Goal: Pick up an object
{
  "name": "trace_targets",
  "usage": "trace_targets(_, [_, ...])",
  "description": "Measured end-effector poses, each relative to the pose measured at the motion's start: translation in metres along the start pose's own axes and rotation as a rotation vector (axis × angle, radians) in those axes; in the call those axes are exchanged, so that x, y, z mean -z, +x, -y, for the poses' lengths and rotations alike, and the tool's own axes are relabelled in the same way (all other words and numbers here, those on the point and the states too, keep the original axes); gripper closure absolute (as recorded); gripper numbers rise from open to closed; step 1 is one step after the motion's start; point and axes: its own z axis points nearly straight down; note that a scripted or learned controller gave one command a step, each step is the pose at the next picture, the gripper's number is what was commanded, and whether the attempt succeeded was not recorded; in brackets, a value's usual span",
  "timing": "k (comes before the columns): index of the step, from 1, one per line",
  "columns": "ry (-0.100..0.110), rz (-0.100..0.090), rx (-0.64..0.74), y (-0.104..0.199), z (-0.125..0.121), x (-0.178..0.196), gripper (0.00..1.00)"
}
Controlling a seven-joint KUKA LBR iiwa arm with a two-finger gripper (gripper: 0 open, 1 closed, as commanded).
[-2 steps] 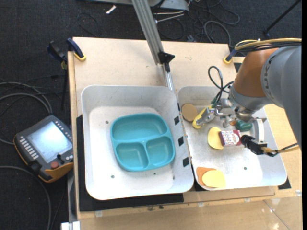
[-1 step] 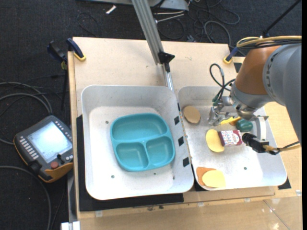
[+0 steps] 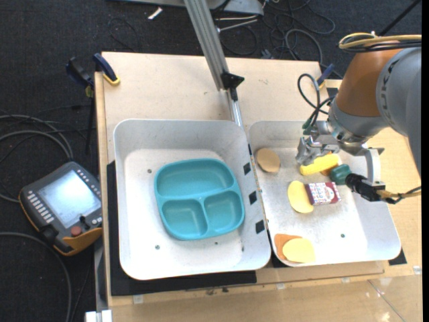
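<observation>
Orange and yellow mark the nearest item: a round yellow piece lying on an orange wedge (image 3: 295,248) at the near-left corner of the right bin (image 3: 375,237), resting partly against the bin's low wall. Read it as loose toy food, dropped rather than arranged. Beyond it, note the yellow oval piece (image 3: 299,197) touching a small red-and-white packet (image 3: 323,193); the packet carries print, but you cannot read it at this size. To your left, the teal divided tray (image 3: 200,198) lies flat in the middle of the left bin (image 3: 134,180), its three compartments facing up. It carries no visible label.

Farther back, observe the gripper (image 3: 310,154) lowered into the right bin, directly over the left end of a yellow block (image 3: 320,164), with a green-tipped object (image 3: 339,174) just beside that block. The block is the likely target, judging by the approach. The fingers reach down to it, but you cannot tell whether they are spread or closed, nor whether the block sits between them. A tan round piece (image 3: 269,160) lies apart, near the bin's far-left corner. No other writing can be read on bench or arm.
</observation>
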Motion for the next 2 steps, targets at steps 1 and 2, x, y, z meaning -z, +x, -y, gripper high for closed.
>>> trace_targets(1, [0.000, 0.000, -0.001, -0.003, 0.000, 0.043, 1.00])
trace_targets(2, [-0.001, 0.001, 0.000, -0.003, -0.002, 0.087, 1.00])
